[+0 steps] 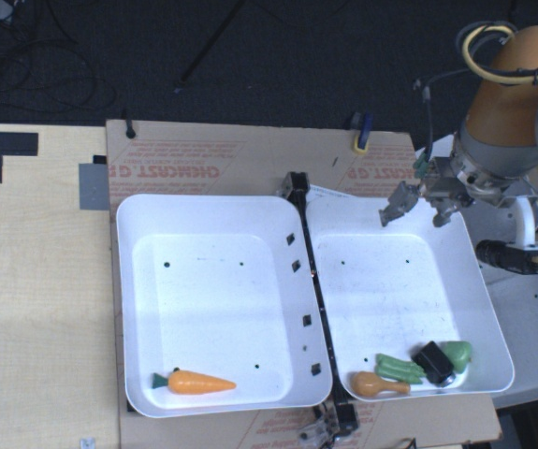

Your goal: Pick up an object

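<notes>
An orange carrot [200, 382] with a green top lies in the left bin [147, 251], near its front edge. In the front right corner of the right bin [456, 260] sit a tan pear-shaped piece [379, 385], a green bean-like piece [399, 369], a black block [434, 362] and a green lump [458, 352], all crowded together. My gripper [420, 205] hangs over the back right rim of the right bin, far from those items. Its fingers are spread apart and nothing is between them.
A black divider [308, 288] with clips runs between the two bins. Both bins rest on a cardboard sheet [240, 157]. A blue and yellow clamp [362, 131] stands at the cardboard's back edge. Cables lie on the dark floor behind.
</notes>
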